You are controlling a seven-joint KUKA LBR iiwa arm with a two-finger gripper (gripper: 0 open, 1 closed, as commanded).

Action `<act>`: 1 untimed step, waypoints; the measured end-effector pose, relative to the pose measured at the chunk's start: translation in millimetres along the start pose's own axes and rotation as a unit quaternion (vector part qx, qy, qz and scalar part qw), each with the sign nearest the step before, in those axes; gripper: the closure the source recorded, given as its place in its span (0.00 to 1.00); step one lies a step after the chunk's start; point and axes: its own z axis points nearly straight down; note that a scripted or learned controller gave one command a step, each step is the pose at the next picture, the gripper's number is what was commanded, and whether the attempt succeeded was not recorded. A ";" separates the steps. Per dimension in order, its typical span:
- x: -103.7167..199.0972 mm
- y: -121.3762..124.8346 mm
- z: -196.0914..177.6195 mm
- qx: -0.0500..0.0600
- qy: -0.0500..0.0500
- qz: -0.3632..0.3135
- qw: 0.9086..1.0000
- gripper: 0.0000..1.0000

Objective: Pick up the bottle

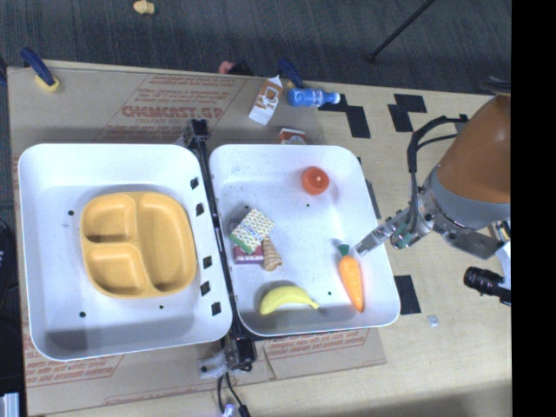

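A small blue bottle (pixel 306 98) lies on its side on the bench, behind the right bin (pixel 287 159) and outside it. My gripper (pixel 368 242) hangs low at that bin's right rim, just above the green top of a carrot (pixel 351 281), with nothing seen in it. It is far from the bottle, toward the front right. The grey arm with its orange band (pixel 476 159) comes in from the right.
The right bin holds a red ball (pixel 315 180), snack packets (pixel 250 231), a cone (pixel 272 254) and a banana (pixel 287 300). A yellow divided plate (pixel 139 242) sits in the left bin (pixel 43 172). A small carton (pixel 266 100) lies next to the bottle.
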 end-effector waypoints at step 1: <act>1.4 -0.6 82.8 0.001 0.003 -0.138 0.990 1.00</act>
